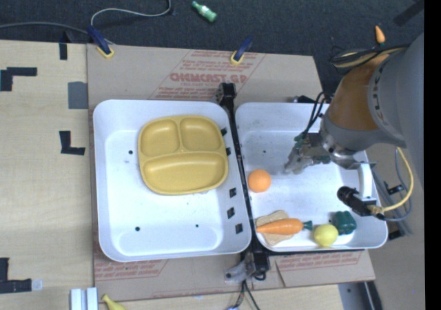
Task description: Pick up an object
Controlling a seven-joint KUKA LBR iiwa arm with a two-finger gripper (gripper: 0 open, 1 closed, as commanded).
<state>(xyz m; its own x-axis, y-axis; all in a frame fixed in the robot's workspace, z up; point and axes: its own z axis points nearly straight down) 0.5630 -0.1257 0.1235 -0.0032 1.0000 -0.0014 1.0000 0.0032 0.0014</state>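
Note:
In the right bin [275, 121] lie an orange ball [259, 181], a carrot [282, 226] resting on a tan bread slice [273, 235], a yellow lemon [325, 235] and a dark green piece [343, 221]. My gripper [298, 162] hangs over the middle of this bin, a short way right of the orange ball and apart from it. Nothing shows between its fingers. The arm's grey body and orange band cover the bin's right side.
The left bin [114, 184] holds a yellow divided plate [183, 152]. A black divider [233, 157] runs between the bins. Cables hang at the arm's right. A small green item [204, 11] lies on the dark floor beyond the bench.

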